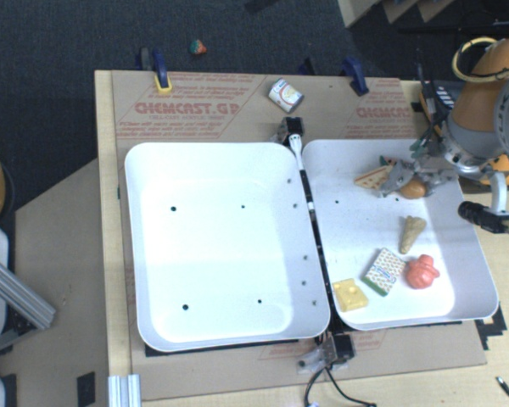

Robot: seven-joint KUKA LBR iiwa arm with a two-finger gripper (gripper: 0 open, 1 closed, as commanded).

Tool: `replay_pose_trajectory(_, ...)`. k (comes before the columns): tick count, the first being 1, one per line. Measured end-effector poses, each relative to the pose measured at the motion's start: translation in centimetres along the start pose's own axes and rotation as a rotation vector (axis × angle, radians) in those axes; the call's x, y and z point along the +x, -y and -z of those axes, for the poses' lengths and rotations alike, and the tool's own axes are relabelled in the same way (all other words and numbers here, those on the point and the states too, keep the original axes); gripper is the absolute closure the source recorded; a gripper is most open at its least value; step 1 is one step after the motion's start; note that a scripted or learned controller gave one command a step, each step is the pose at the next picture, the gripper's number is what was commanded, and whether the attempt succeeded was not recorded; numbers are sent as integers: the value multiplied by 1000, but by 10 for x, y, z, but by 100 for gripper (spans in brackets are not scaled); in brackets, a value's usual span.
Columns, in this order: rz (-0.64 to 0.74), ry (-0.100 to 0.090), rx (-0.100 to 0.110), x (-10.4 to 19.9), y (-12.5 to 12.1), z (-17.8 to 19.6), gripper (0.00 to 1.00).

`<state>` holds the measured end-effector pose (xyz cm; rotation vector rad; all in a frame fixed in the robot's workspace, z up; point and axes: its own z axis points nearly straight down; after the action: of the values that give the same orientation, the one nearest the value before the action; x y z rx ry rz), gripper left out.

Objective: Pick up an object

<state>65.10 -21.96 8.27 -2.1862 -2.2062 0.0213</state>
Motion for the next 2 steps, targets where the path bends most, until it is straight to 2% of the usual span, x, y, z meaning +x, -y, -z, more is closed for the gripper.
replay_pose_trajectory(1, 0, 0, 8, -1, 4, 8, 100)
replay_pose_trajectory(2, -5, 12, -31, 72, 30, 0, 100)
